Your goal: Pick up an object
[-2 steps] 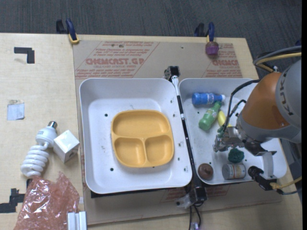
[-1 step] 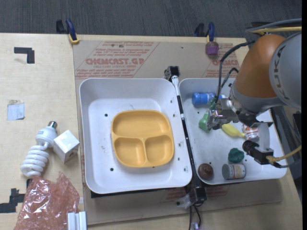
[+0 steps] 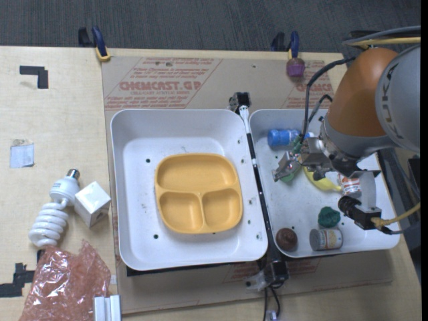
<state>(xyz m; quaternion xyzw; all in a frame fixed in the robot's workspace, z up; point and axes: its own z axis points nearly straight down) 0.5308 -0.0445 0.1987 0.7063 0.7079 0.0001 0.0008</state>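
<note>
The gripper (image 3: 289,169) hangs low in the right bin (image 3: 267,122) near its left wall, beside a banana (image 3: 324,181); whether its jaws are open I cannot tell

Even overhead light is falling across my bench, bright without harshness. The left white bin (image 3: 127,179) is glowing almost washed out, while soft shadows are pooling just under its near rim. Beyond its far edge, the dark floor is looking grainy and slightly soft.
</note>
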